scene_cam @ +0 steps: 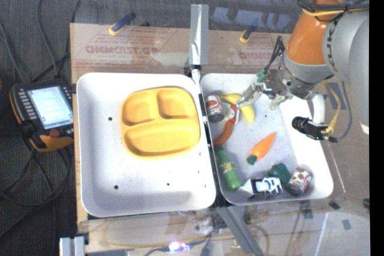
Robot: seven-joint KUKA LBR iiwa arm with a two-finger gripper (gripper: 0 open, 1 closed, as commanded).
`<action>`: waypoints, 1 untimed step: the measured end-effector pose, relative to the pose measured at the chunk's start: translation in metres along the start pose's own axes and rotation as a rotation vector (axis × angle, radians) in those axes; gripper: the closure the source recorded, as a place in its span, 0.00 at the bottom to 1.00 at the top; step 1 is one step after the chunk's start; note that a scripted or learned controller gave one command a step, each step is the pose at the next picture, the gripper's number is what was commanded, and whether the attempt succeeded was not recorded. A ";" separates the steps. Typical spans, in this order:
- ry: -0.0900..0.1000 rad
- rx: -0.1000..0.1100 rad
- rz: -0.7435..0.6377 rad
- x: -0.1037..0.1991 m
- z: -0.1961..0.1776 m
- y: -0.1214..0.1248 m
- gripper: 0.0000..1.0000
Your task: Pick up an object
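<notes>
My gripper (252, 96) hangs over the upper part of the right bin (312, 150), just above and right of a yellow banana (246, 113). Beside the banana lie a small soda can (213, 106) and a red chili-shaped piece (226, 129). An orange carrot (262, 148) rests in the bin's middle. Along the near side are a green bottle (227, 169), a black and white item (266, 186), a dark green object (279, 170) and a second can (299, 180). Nothing is visibly held.
The left bin (96, 153) holds a yellow compartment tray (161, 120). A metal divider post (198, 33) stands at the back between the bins. A handheld pendant (42, 108) lies left of the bench. A black cable fitting (309, 126) hangs near the right bin's edge.
</notes>
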State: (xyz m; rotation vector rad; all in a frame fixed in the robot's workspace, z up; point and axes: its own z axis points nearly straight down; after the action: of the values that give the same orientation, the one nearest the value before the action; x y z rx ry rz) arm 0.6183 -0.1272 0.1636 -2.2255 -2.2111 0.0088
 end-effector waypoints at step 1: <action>-0.002 -0.020 -0.109 0.004 0.062 0.022 0.00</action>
State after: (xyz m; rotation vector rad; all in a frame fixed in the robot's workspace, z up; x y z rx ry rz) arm 0.6404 -0.1231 0.1018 -2.1122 -2.3401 -0.0119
